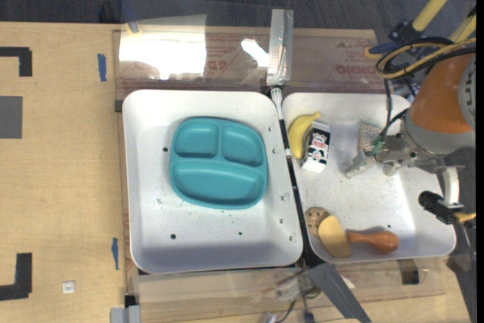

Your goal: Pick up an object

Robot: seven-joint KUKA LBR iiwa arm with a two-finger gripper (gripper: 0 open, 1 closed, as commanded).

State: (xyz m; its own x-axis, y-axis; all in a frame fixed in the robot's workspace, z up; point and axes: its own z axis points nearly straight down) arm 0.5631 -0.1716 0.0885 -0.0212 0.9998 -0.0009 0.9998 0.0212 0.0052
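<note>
— How many white bins sat on the light wooden desk (60,185)?

— Two, side by side. The left white bin (144,223) held one teal plastic plate with three sections (219,163).

— And the right white bin (378,197)?

— I counted one yellow banana (300,132) near its top left corner, with one small white carton with dark print (318,148) touching it. One wooden scoop with a brown handle (352,237) lay near the front edge. One small patterned thing (368,135) was beside the claw, too blurry to name.

— What about the claw (368,159)?

— One grey arm with an orange band (446,102) came in from the right. The claw was low in the right bin. I could not tell if it was wide or narrow.
</note>
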